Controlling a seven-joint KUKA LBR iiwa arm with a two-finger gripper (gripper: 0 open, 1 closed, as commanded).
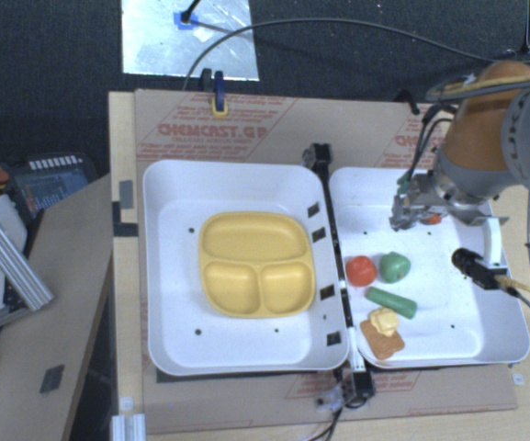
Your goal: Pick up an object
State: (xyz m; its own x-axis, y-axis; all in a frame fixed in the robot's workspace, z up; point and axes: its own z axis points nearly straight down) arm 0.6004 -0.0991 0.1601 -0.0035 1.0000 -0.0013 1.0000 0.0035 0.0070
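Over the right bin [499, 338]: the claw [410, 217], near the far edge.
Claw's grip: cannot tell.
Near edge: tomato [361, 269], green toys.

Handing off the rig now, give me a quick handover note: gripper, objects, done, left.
Gripper: over the far part of the right bin; finger state unclear, nothing seen held.
Objects: red piece, round green piece, long green piece and yellow-orange piece lie in the right bin. Yellow divided tray sits in the left bin.
Done: no pick yet.
Left: grasp one object and lift.
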